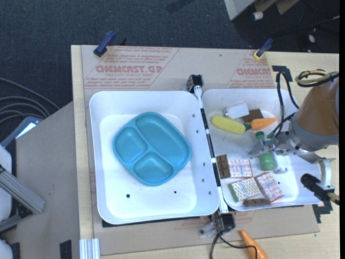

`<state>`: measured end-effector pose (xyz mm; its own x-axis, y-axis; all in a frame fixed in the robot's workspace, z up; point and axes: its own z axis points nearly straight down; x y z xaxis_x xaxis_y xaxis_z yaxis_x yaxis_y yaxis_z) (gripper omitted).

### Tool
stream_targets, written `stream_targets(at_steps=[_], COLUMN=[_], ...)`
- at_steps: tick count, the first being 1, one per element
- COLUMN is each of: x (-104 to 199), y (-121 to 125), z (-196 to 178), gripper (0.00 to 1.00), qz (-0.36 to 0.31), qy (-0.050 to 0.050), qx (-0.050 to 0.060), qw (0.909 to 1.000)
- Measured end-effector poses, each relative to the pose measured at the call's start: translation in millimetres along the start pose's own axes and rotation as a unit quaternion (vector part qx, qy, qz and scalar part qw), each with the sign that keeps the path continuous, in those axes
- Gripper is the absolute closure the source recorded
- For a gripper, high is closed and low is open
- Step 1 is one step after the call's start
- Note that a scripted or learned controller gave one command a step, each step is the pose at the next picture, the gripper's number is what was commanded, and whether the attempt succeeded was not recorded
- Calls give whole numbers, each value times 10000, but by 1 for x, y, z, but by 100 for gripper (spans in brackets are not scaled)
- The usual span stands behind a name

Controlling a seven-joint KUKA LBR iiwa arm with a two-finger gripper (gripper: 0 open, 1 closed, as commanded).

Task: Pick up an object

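Tool [268,144] hangs low in the right white bin [237,97], just above a small round green object [267,161]; whether it grips anything cannot be told. A yellow corn cob [228,125] lies nearby, its long axis running left to right, beside an orange carrot [263,123]. Flat printed packets [251,188] lie toward the near rim. A blue three-compartment plastic plate [152,148] sits in the left white bin [102,161].

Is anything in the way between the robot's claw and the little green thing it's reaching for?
Nothing visible is. The gripper is in the right bin, right above the green object, with no other item between them. The corn and carrot lie further back, and the packets lie nearer the front edge.
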<state>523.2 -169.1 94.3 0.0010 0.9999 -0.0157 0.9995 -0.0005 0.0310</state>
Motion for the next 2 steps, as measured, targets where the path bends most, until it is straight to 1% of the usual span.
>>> stream_targets(at_steps=[1,2], x=[0,81], y=[3,63], z=[-14,-90], gripper=[100,100], qz=[1,-11], qy=[-2,84], qx=[-40,151], qw=[10000,9999])
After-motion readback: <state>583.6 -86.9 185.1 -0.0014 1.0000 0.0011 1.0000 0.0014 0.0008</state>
